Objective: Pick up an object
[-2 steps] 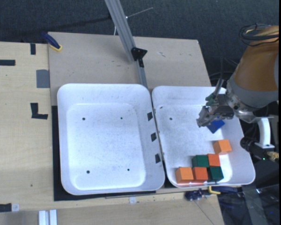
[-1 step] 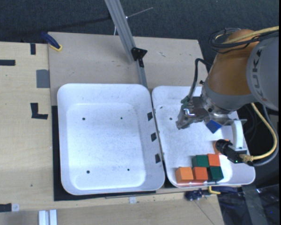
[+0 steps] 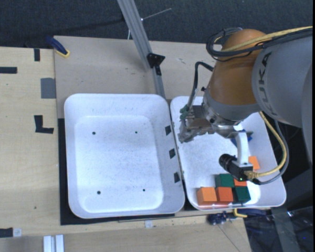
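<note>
The wooden bench (image 3: 21, 156) is carrying two shallow white bins side by side. The left bin (image 3: 118, 154) is lying with its rim touching that of the right bin (image 3: 270, 193). The grey arm (image 3: 283, 72) with its orange band (image 3: 236, 72) is reaching in from the right and hanging over the far half of the right bin. The tool (image 3: 188, 126) is pointing left, sitting just above the bin's far-left corner — whether it is apart or together cannot be told, as the dark parts are blurring into one. Small blocks are clustering at the near edge of the right bin: an orange block (image 3: 206, 195), a second orange block (image 3: 225, 194) touching it, and a green block (image 3: 242, 193) beside those — all well apart from the tool.
</note>
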Controlling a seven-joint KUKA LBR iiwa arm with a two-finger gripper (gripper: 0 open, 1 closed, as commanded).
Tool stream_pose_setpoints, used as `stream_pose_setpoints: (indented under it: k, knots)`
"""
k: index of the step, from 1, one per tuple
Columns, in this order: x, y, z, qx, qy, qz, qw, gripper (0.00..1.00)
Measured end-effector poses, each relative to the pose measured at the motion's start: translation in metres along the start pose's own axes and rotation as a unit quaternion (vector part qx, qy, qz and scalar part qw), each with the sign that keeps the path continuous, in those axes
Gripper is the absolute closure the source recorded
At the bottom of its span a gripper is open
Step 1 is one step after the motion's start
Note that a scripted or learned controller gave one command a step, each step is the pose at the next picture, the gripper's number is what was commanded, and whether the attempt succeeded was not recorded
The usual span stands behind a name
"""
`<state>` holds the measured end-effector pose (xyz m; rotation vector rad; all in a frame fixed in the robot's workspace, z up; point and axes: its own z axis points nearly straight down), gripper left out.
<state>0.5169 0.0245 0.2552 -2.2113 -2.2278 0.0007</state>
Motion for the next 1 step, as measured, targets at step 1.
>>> stream_pose_setpoints:
  k: [1]
  knots:
    - [0.0569, 0.0069, 0.006, 0.0, -0.001, 0.0, 1.0, 1.0]
